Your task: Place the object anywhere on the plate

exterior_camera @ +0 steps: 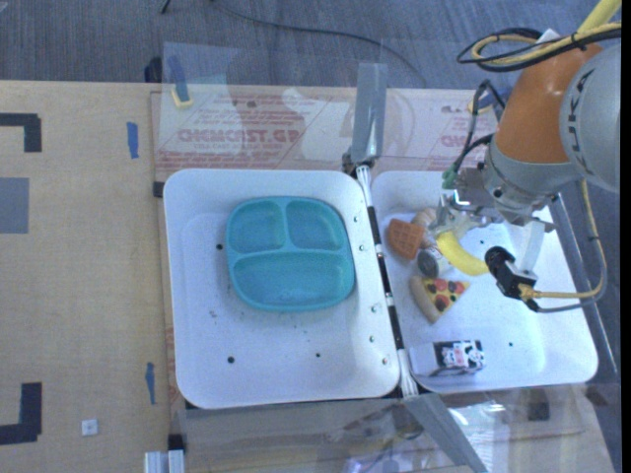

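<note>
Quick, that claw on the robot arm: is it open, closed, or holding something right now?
Gripper: cannot be told. It hangs low over the right bin, just above the banana.

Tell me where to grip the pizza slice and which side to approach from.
Judging by its pose, grip the pizza slice across its two long straight edges, near the middle, coming straight down from above. It lies flat in the right bin, and the wedge is narrow enough there. The banana crowds its upper end.
</note>
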Action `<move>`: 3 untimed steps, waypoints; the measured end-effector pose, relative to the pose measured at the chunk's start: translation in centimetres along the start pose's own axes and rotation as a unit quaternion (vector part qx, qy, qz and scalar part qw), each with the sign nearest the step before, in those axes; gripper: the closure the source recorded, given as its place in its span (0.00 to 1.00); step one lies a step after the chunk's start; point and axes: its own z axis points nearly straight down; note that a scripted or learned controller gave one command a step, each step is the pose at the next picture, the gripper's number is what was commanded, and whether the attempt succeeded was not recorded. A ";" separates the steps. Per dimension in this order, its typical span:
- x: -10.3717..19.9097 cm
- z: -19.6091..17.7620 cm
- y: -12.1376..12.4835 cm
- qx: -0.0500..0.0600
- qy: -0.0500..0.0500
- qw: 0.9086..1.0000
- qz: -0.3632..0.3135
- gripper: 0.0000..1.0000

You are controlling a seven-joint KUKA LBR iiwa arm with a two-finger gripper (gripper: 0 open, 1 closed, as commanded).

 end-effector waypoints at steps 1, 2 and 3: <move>10.6 0.0 2.2 -0.001 0.000 0.993 0.114 1.00; 10.6 0.0 2.2 -0.001 0.000 0.993 0.114 0.00; 10.7 -1.0 2.3 -0.002 0.000 0.994 0.113 1.00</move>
